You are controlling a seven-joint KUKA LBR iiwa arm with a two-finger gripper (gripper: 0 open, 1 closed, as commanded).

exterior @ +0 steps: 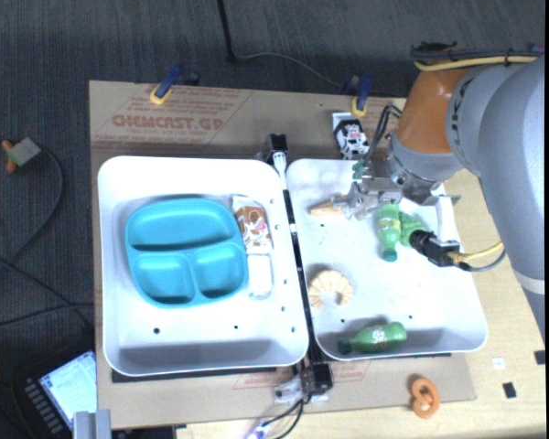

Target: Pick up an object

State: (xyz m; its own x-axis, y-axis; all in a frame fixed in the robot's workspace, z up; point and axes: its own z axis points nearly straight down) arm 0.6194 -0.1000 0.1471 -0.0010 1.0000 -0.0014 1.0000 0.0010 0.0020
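So far nothing looks lifted: the gripper (364, 195) sits low in the right bin (457, 323), far side, beside a green bottle (389, 229), grip state unclear.

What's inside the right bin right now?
The right bin holds two green bottles, one by the near wall and one beside the hand, a shrimp toy, and a small tan piece. The arm hides the far right corner.
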